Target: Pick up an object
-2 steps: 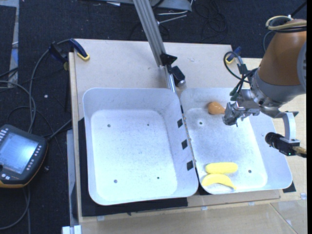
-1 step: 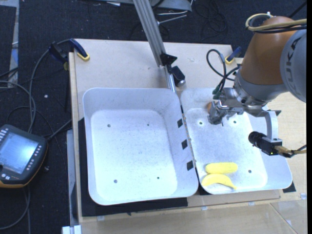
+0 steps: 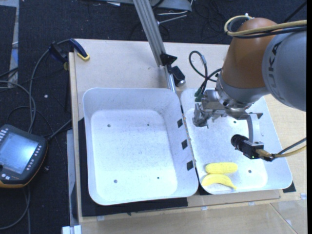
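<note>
The arm (image 3: 263, 57) hangs over the right bin (image 3: 278, 177) at three o'clock, gripper (image 3: 201, 117) grip unreadable from here, still searching; next it must travel toward five o'clock onto the corn (image 3: 222, 168) and banana (image 3: 218, 180).

"KUKA" lettering, partly cut off, arm (image 3: 287, 62)

A grey handheld pendant (image 3: 19, 155) lies on the dark floor, left of the wooden bench (image 3: 117, 62), cables beside it
</note>
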Tool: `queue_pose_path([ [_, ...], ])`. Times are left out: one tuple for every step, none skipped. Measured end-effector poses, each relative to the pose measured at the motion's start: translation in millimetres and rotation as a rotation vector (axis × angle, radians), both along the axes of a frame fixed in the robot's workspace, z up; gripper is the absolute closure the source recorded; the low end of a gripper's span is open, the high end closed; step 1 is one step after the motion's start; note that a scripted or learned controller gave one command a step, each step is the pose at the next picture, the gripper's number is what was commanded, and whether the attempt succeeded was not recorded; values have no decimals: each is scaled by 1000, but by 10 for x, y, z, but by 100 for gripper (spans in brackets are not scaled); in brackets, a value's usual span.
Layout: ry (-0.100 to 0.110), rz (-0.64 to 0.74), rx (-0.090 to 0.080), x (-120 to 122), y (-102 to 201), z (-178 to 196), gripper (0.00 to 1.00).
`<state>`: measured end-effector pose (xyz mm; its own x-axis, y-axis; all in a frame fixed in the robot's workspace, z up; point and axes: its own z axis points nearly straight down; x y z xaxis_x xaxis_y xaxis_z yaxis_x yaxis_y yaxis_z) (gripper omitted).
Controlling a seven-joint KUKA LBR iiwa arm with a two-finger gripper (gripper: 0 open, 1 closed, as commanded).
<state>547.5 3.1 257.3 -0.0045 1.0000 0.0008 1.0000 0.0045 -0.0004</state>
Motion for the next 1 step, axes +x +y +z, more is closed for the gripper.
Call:
queue_pose_path([
  [1,0,0,-46,502,-167,100],
])
